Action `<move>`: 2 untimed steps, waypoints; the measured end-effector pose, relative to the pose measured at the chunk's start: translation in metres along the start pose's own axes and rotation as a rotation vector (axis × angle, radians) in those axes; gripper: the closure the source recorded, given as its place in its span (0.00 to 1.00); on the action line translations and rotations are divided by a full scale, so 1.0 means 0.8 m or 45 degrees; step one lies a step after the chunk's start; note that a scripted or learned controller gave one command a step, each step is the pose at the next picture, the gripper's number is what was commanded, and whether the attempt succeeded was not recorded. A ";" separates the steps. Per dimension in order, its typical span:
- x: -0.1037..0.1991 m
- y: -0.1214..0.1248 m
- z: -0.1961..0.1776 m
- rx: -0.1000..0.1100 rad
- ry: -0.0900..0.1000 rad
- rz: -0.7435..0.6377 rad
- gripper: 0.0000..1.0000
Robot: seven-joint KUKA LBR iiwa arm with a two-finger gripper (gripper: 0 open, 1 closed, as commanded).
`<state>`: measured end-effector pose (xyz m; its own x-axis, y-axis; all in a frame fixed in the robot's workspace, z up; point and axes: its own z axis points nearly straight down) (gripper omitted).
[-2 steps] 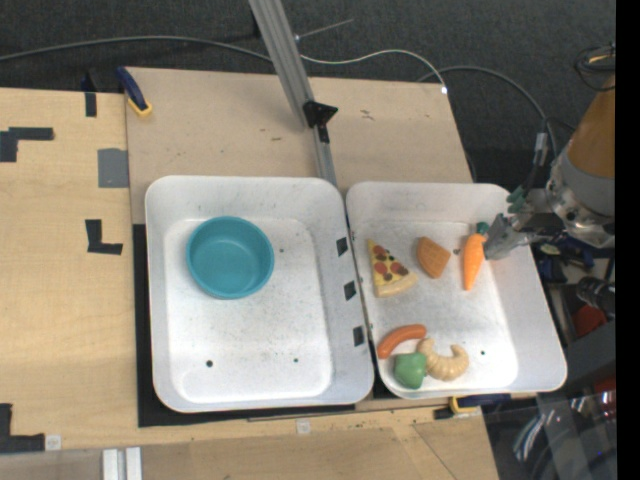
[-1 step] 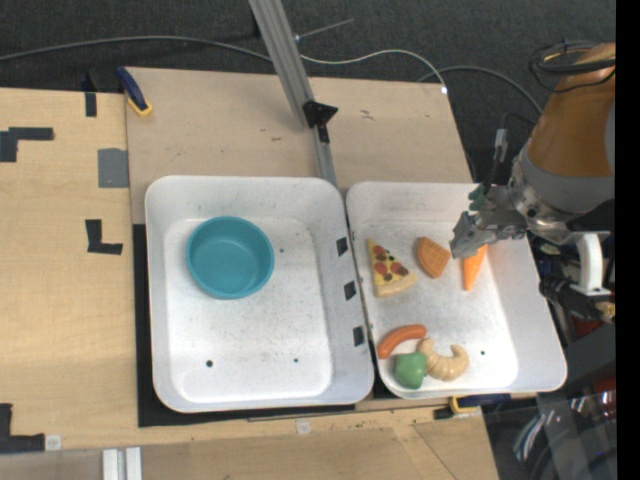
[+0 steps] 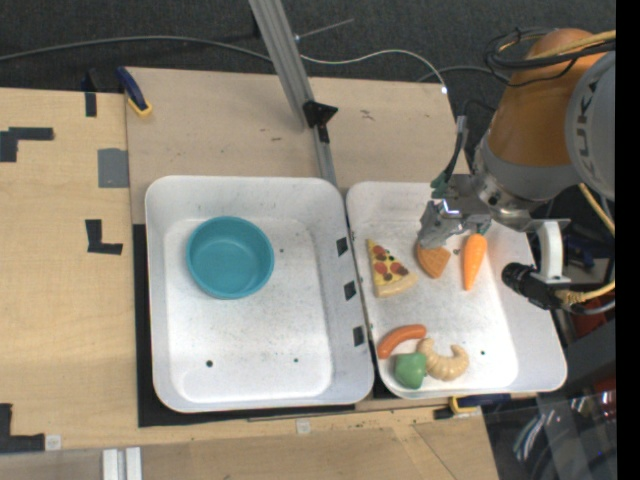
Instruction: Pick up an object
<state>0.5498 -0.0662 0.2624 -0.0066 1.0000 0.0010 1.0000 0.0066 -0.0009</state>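
One tan, rounded toy pastry (image 3: 434,261) beneath the gripper (image 3: 440,230), grip state not discernible, glossy tapered orange carrot (image 3: 472,261) just beside it, triangular pizza slice (image 3: 388,269) near.

**Non-task items in view**

Light wood desk (image 3: 60,298) with black tape marks (image 3: 98,236) on its left part; grey patch (image 3: 113,167) above them; tan board (image 3: 240,118) under the bins; blue-and-yellow clamp (image 3: 133,90) at the board's upper left corner; grey metal pole (image 3: 285,63) running diagonally from the top edge down to a black bracket (image 3: 320,114) near the bins' junction; thin cable (image 3: 180,40) across the dark floor (image 3: 100,13) at top.
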 end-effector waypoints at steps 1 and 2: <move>0.065 0.021 -0.001 0.000 0.001 -0.001 1.00; 0.119 0.040 0.004 0.000 -0.001 0.001 1.00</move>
<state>0.5814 0.0289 0.2592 -0.0057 1.0000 0.0006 1.0000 0.0057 -0.0012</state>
